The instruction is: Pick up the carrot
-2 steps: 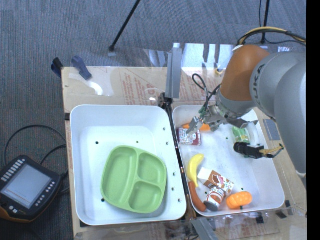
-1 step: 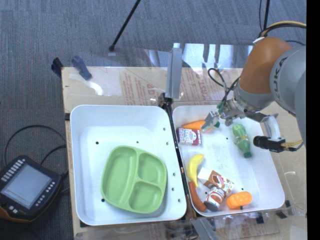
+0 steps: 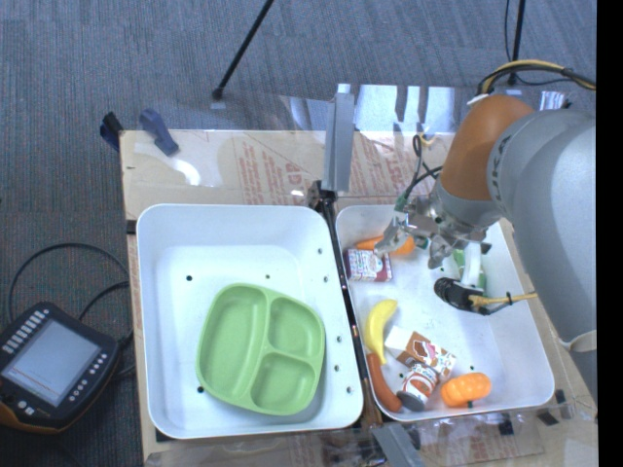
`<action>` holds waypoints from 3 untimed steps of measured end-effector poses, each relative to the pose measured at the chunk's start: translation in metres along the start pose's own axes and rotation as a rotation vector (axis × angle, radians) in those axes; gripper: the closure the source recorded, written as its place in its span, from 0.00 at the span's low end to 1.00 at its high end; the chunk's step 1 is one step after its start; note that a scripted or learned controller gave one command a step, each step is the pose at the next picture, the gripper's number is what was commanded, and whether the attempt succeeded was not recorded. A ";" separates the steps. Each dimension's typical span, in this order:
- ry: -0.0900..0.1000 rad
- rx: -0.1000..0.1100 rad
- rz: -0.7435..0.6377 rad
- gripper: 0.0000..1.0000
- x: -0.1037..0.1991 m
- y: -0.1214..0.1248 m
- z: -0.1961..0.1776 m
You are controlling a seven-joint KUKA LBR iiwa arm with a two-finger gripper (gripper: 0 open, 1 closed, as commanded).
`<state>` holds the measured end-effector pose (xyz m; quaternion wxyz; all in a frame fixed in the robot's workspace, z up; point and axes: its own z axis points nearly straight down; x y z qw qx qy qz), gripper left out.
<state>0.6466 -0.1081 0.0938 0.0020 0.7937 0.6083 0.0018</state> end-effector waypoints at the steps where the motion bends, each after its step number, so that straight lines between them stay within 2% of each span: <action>1: -0.002 0.009 0.228 0.00 0.015 -0.007 -0.035; 2: -0.002 0.007 0.119 0.00 -0.020 0.003 -0.034; 3: 0.000 0.010 -0.060 0.00 -0.007 -0.001 -0.037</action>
